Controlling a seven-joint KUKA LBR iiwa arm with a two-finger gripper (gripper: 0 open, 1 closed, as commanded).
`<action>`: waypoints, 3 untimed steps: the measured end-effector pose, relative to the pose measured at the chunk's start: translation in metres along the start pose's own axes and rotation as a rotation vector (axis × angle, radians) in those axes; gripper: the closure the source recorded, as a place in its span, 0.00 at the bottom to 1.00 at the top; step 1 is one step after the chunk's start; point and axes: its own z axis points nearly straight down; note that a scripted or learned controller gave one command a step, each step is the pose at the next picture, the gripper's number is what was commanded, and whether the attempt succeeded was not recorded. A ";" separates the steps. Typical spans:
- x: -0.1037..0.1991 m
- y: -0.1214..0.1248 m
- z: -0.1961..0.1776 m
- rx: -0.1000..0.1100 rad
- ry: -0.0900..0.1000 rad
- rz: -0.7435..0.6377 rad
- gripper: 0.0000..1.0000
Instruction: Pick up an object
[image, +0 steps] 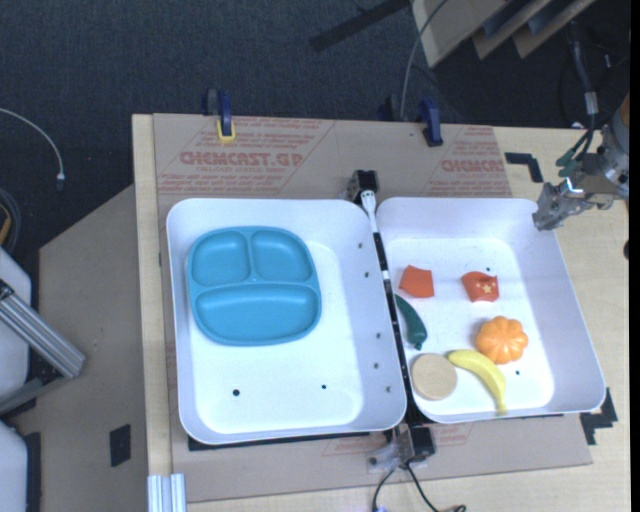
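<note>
Fingers (552, 213) at bin's (560, 290) far-right rim, strawberry (481, 286) well apart.

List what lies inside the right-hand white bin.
The right bin holds an orange wedge, a red piece, a small pumpkin, a banana, a tan disc and a dark green piece. The bin floor beneath them is covered.

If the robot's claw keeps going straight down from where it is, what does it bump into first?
Probably the far right rim of the right bin. The gripper hangs above that corner, away from the toys, though its height is hard to judge from this one slanted view.
</note>
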 end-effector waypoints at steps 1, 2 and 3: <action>0.047 -0.015 0.016 0.009 0.004 -0.001 1.00; 0.102 -0.028 0.027 0.010 0.005 -0.003 1.00; 0.147 -0.042 0.020 0.009 0.004 -0.001 1.00</action>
